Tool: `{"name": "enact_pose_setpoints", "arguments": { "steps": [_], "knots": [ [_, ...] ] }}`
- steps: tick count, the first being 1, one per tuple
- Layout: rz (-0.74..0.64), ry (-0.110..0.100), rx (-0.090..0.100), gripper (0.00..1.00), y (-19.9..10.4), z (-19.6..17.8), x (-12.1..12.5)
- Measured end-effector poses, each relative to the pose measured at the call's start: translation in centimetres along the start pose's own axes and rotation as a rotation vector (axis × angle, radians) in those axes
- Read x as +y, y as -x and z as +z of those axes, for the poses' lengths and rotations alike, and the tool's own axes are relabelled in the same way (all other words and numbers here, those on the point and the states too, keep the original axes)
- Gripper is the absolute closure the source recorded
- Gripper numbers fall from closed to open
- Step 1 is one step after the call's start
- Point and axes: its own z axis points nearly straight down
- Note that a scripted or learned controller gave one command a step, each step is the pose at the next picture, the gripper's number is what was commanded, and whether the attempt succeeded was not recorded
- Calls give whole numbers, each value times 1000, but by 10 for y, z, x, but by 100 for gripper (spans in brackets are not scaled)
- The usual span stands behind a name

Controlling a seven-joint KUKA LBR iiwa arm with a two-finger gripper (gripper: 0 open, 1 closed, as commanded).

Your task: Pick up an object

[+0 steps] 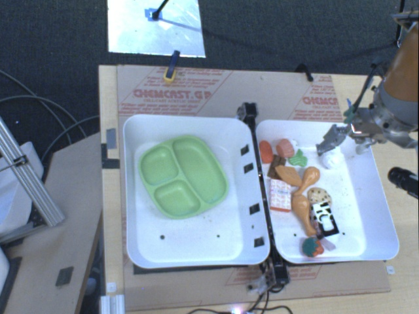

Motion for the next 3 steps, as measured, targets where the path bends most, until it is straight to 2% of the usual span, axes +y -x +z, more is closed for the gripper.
{"name": "enact_pose_setpoints", "arguments": {
  "steps": [1,2,3],
  "knots": [
    [5,-13,3,0,7,112,-64],
    [4,3,-1,0,-14,183,-71],
    [-2,0,1,0,-33,200,-58]
  ]
}}
